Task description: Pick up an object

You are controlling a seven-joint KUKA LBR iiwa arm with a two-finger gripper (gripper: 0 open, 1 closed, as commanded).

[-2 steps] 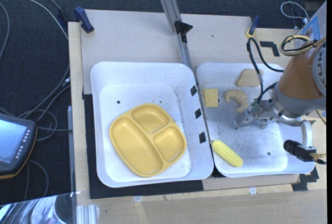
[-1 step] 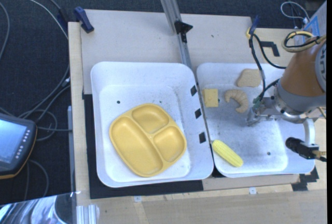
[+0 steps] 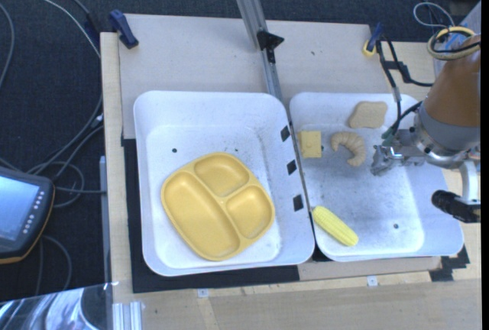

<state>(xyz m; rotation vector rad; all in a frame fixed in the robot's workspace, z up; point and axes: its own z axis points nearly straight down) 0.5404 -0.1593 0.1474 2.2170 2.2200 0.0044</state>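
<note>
Gripper (image 3: 384, 160), jaw state indeterminable and nothing seen held, sits low in the right bin (image 3: 405, 233), with the croissant (image 3: 349, 146) just beside it toward the left bin (image 3: 153, 122), curved axis running crosswise.

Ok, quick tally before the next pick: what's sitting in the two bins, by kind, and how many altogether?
Yellow divided plate, left bin: 1
Corn cob, right bin: 1
Croissant: 1
Bread slice: 1
Yellow cube, cheese-like: 1
Total: 5, with 4 of them in the right bin.
</note>
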